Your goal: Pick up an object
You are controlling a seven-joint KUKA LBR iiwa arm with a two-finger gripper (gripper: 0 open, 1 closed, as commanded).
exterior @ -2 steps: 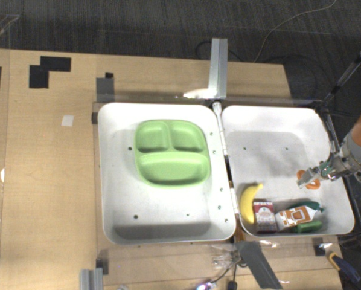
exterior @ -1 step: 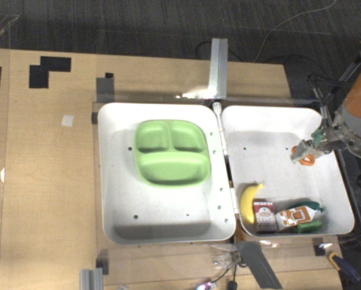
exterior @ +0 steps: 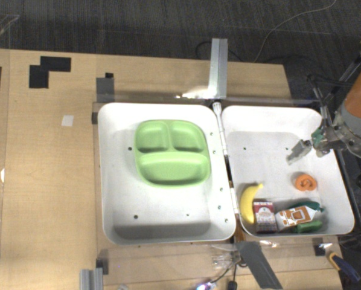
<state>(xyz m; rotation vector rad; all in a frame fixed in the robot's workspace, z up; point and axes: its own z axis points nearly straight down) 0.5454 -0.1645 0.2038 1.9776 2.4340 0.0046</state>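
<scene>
- Banana (exterior: 248,202) lies in the right bin (exterior: 271,122), near its front left corner, close to the wall shared with the left bin. Long axis runs roughly front to back, with a slight curve; one end points toward the front rim, the other tips up and to the right.
- Just right of the banana: a small dark red carton (exterior: 264,215), then a juice box (exterior: 295,215) on its side, long axis left to right, with a green item (exterior: 309,226) along its front edge. All sit along the front wall.
- Orange ring-shaped piece (exterior: 305,182) rests apart from these, toward the right wall.
- Arm comes in over the right rim. Gripper (exterior: 299,151) hangs over the middle right of the right bin, tilted down and to the left, well apart from the banana.
- Fingers: too small and blurred to tell how far open; nothing seen between them.
- Left bin (exterior: 117,180) holds a green divided tray (exterior: 171,151), lying flat near its centre.
</scene>
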